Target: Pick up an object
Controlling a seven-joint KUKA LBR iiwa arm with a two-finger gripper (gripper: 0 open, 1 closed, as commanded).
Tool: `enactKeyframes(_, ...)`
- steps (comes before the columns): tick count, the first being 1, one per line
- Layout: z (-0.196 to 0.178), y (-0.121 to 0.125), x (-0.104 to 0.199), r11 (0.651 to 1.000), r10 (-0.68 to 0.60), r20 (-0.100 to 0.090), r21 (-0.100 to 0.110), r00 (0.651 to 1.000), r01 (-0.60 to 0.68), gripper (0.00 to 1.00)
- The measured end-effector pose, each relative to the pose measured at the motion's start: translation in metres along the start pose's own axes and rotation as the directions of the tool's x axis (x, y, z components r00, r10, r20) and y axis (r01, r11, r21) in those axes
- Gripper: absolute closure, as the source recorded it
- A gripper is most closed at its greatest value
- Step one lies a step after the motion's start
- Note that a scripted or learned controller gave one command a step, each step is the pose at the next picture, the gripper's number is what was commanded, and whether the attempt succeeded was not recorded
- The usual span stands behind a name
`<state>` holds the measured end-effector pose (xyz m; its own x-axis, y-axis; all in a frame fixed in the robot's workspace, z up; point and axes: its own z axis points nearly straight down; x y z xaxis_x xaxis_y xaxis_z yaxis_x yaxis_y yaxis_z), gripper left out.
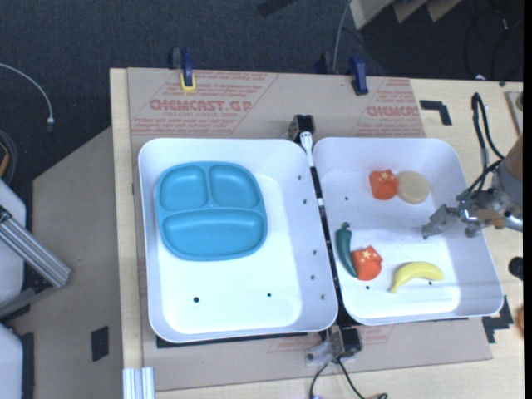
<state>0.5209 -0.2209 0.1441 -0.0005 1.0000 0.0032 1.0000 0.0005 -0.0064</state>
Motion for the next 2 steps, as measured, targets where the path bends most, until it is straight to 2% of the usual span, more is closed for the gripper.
enactKeyframes(1, 0.053, 0.0, 0.003, 1.0, -0.001, -0.004, -0.001, 1.0, 0.001, 0.0)
enactKeyframes(2, 0.04, 0.001, 0.001, 1.0, 0.0, 0.002, -0.006, 1.0, 0.0, 1.0)
